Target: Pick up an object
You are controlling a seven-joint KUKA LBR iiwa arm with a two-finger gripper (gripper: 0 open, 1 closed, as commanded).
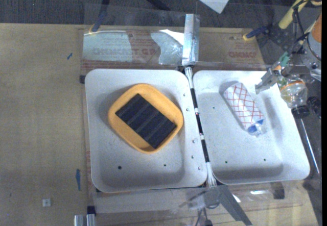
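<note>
An orange pad with a black ribbed top [145,118] lies tilted in the middle of the left bin [102,169]. A white bottle with a red criss-cross pattern and a blue end [243,107] lies slantwise in the upper part of the right bin [245,164]. My gripper [280,74] hangs over the right bin's upper right corner, just right of the bottle and apart from it. A small clear, yellowish thing [293,90] sits right below the gripper at the bin's rim; whether it is held is unclear.
A brown cardboard strip with shiny plastic [138,49] and an upright metal post [190,39] stand behind the bins. A ridge [196,123] divides the two bins. Cables and yellow tubing [299,0] crowd the upper right.
</note>
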